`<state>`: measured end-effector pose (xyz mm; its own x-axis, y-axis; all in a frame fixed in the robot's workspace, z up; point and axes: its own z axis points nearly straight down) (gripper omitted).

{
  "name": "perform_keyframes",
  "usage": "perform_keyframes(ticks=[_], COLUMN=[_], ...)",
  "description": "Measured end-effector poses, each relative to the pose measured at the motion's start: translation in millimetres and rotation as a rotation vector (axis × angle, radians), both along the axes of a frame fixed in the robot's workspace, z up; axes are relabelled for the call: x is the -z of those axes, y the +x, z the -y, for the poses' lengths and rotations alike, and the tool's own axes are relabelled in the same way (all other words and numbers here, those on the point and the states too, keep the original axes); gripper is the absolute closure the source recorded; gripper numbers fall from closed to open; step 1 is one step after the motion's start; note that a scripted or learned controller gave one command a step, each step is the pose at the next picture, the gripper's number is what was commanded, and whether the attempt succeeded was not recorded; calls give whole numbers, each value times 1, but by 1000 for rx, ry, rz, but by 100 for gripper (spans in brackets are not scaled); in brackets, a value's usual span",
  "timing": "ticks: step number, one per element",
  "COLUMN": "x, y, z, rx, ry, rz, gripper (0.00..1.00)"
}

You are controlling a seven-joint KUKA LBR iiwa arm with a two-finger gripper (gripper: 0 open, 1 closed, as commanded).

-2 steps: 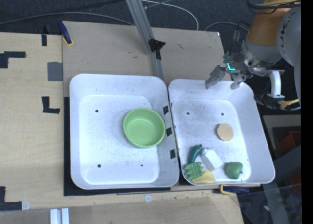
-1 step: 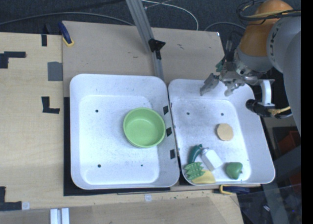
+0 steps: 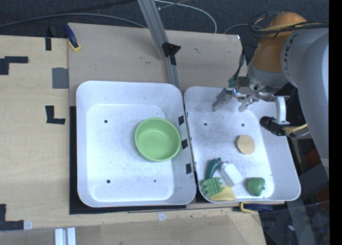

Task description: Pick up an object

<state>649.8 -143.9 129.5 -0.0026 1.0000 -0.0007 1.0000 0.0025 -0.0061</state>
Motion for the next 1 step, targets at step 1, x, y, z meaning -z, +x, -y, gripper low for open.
perform_keyframes(ticks=[1], x=[44], y=[-1], z=[-1], rx=[0], ry=[-1], rz=[2], gripper=[0])
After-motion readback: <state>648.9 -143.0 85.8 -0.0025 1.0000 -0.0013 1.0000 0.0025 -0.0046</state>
